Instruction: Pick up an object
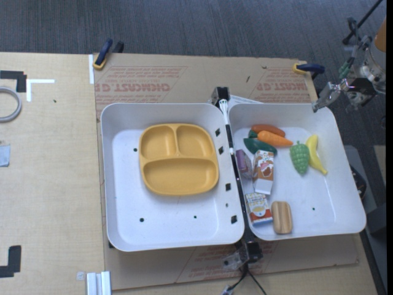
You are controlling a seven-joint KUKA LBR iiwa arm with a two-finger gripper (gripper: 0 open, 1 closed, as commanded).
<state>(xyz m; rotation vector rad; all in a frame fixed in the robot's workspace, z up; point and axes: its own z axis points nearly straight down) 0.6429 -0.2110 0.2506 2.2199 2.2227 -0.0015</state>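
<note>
The right bin (334, 211) holds several toy foods: an orange carrot (274, 139), a green bumpy vegetable (299, 158), a yellow banana (316, 154), a purple packet (244, 163), two small cartons (264, 172) (258, 208) and a tan bread piece (282, 217). My gripper (328, 95) hangs at the upper right, just beyond the right bin's far corner and above the cardboard. It is well apart from every object, and nothing shows in it.
The left bin (123, 214) carries a yellow divided plate (178, 158). Cardboard (153, 82) lies under both bins, with blue clamps (103, 53) at its far corners. The bench's wooden top extends to the left.
</note>
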